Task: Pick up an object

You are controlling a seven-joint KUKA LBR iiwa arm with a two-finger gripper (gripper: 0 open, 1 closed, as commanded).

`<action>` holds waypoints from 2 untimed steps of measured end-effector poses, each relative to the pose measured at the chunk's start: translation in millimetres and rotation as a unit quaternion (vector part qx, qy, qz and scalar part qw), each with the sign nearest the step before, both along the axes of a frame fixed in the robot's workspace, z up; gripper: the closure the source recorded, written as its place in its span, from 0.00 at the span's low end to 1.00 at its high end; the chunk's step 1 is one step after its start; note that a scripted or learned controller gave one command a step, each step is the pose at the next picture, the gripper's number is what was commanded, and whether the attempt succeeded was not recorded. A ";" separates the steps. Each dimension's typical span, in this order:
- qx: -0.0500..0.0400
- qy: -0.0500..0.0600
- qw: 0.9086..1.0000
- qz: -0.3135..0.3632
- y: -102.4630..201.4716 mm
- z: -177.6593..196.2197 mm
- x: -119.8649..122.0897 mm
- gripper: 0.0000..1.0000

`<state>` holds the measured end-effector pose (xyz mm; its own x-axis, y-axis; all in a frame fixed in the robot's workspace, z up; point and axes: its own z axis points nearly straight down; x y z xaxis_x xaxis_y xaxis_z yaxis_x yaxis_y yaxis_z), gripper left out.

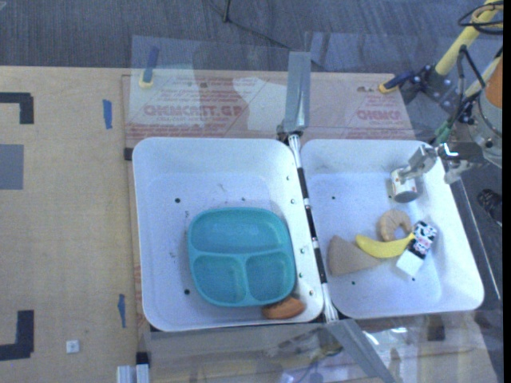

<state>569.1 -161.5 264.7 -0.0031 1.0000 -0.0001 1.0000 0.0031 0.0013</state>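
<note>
We see the gripper (405, 183) at the right bin's (351, 294) far right, finger state unreadable, with the banana (383, 246) just nearer and slightly left, long axis running left-right.

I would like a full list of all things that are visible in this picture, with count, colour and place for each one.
left bin: 1, white, left on the bench
right bin: 1, white, beside the left bin
divided tray: 1, teal, three compartments, in the left bin
orange object: 1, orange, left bin, near edge, against the tray's corner
banana: 1, yellow, right bin
tan wedge: 1, tan, right bin, left of the banana
ring: 1, light brown, right bin, behind the banana
black-and-white object: 1, right bin, right of the banana
arm: 1, grey, at the right
hand: 1, metallic, over the right bin's far part
</note>
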 end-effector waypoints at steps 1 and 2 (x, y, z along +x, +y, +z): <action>0.000 -0.001 1.000 0.009 -38.6 -166.7 23.3 0.00; -0.001 -0.004 1.000 -0.001 -17.4 -176.5 -34.3 0.00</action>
